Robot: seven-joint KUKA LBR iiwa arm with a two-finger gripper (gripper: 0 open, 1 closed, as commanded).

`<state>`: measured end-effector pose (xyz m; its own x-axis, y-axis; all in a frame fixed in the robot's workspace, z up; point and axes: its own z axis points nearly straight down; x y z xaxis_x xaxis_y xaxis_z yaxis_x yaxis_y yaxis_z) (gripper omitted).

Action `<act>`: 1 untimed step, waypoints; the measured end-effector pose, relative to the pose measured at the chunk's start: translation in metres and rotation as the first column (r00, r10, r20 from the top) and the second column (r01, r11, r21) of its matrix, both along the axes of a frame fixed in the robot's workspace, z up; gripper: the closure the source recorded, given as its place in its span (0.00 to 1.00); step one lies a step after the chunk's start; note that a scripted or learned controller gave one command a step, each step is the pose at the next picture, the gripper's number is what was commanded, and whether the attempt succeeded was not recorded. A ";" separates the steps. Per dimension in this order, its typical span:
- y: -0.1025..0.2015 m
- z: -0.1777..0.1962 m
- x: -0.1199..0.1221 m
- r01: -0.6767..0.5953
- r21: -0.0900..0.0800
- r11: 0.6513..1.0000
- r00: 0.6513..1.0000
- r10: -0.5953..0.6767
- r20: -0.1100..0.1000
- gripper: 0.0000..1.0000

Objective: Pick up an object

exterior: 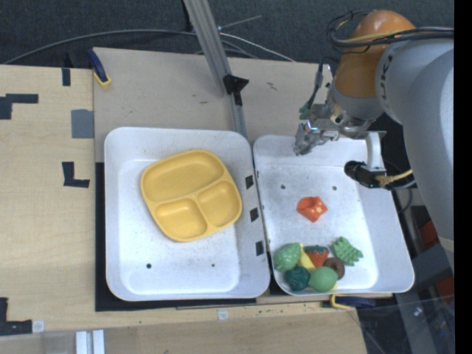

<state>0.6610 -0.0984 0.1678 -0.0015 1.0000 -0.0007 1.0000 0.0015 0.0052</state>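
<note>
So the grey arm with the orange band comes in from the right and bends down so its hand hangs over the far edge of the right-hand shallow white bin, well apart from the small red toy block sitting alone mid-bin nearer the camera. The fingers are too small and dark to read, so I can't tell how open they are, and nothing visible sits between them. Most of the arm is cut off at the frame's right, and the heap of green, yellow and red toy pieces in that bin's near corner overlaps too much to sort out.

A yellow tray sits in a white bin; nearby lie a red toy and green toys.
</note>
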 end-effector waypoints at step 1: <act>0.001 0.064 0.003 0.000 0.000 1.000 1.000 0.000 0.000 1.00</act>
